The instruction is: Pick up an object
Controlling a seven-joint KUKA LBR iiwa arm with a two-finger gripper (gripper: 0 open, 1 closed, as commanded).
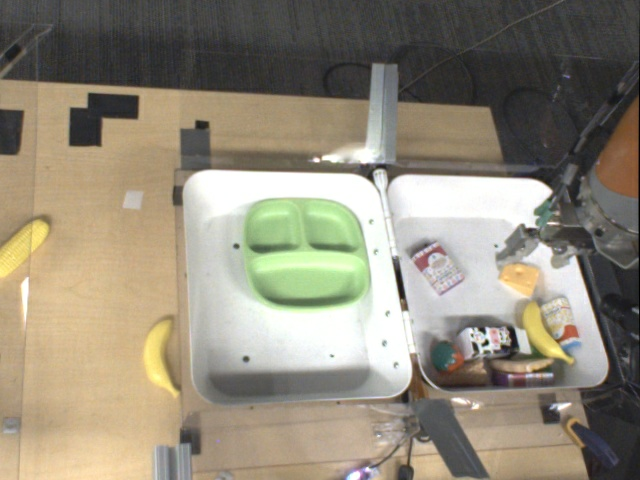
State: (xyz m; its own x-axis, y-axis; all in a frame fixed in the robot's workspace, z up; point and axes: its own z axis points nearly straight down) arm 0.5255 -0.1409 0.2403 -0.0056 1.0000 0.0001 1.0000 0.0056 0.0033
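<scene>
Gripper (537,245) is hovering with jaws spread, grasping nothing, just above the yellow cheese wedge (519,279) in the right bin (470,193); descending off-centre risks nudging the wedge aside.

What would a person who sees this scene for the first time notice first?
Probably the green divided plate, alone in the left bin. Next, the clutter in the right bin: a yellow banana, a cheese wedge and a small red-and-white box, with the gripper above the cheese.

Divided plate (304,250) in left bin (200,298); carton (437,268) in right bin (470,200).
</scene>
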